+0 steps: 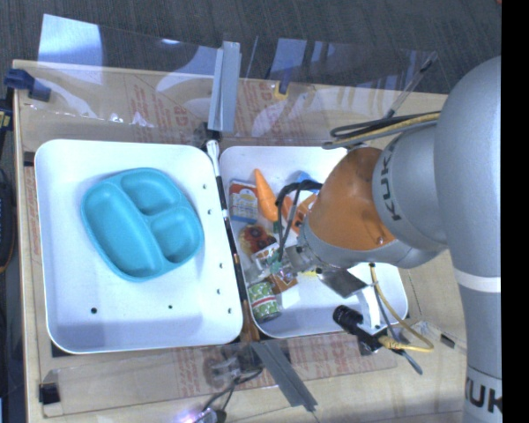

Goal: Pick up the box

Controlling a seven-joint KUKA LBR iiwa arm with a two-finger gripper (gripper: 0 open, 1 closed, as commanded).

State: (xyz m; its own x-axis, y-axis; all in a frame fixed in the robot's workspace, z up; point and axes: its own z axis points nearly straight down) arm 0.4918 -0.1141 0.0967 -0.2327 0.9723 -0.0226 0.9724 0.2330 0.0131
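Note:
A small printed box [243,203] lies flat in the right bin [313,322], near its left wall. An orange carrot-shaped item [265,195] leans beside it. Below them sits a heap of small packets [260,241] and a green-labelled pack [266,300]. The arm's orange-banded wrist [353,210] hangs over the middle of this bin. My gripper [285,267] reaches down at the heap's right edge, lower right of the box and largely hidden by the wrist. Nothing can be seen held in it.
The left bin [70,315] holds a blue divided plate [141,221]. A black cable fitting [353,320] and yellow wires [397,337] trail over the right bin's front corner. The grey arm body [472,236] fills the right side.

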